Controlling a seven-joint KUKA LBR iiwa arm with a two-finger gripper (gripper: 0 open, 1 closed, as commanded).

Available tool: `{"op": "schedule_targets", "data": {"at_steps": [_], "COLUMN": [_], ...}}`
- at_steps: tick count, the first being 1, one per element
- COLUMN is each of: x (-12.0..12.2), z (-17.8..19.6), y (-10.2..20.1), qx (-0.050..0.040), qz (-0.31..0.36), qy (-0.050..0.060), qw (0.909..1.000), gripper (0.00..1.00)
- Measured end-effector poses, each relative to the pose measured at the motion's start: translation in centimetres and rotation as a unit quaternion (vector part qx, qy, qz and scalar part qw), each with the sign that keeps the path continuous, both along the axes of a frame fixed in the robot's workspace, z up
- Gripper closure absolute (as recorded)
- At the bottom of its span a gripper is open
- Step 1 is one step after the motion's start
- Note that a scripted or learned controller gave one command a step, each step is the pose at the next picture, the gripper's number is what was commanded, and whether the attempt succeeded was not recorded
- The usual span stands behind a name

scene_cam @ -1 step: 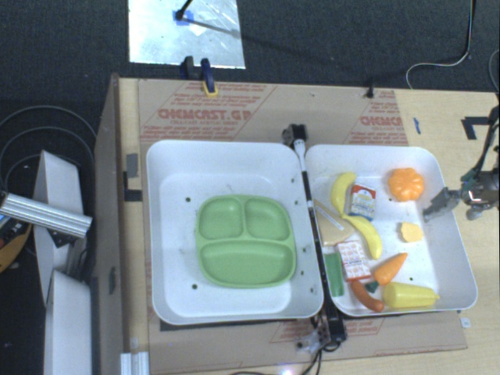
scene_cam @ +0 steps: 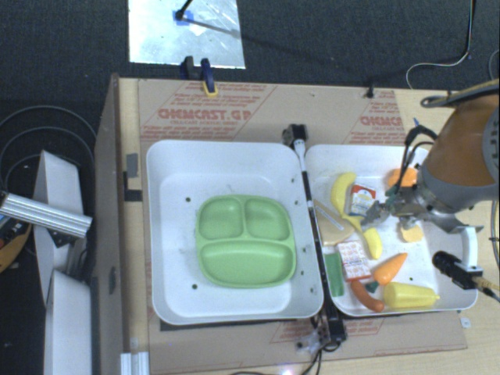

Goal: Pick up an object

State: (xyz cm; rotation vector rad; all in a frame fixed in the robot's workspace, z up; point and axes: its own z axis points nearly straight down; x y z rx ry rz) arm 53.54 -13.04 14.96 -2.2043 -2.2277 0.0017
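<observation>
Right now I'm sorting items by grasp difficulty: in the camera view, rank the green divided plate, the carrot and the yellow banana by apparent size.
1. green divided plate, clearly largest.
2. yellow banana.
3. carrot; close to the banana, so that order is unsure.

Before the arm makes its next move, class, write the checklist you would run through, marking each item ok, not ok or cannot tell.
1. Gripper is over the right bin, where the objects lie: ok.
2. A target lies close by: the banana is right beside it: ok.
3. An object is already held: cannot tell, the view is too blurred there.
4. Neighbours are clear of the target: not ok, a small carton touches the banana.
5. Green divided plate sits flat in the left bin: ok.
6. Carrot and yellow pepper lie away from the gripper: ok.
</observation>
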Motion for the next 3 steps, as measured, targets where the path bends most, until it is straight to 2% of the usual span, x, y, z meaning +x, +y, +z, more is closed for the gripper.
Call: {"op": "schedule_targets", "data": {"at_steps": [1, 2, 3], "x": [0.3, 0.4, -0.9], "z": [-6.9, -5.5, 3.9], "y": [-0.6, -0.6, 7.4], "qx": [-0.0022, -0.0022, -0.0014], "qz": [-0.005, -0.004, 0.000], "qy": [-0.003, -0.004, -0.006], "qw": [1.0000, 1.0000, 1.0000], "gripper": [0.00, 1.00, 1.00]}}
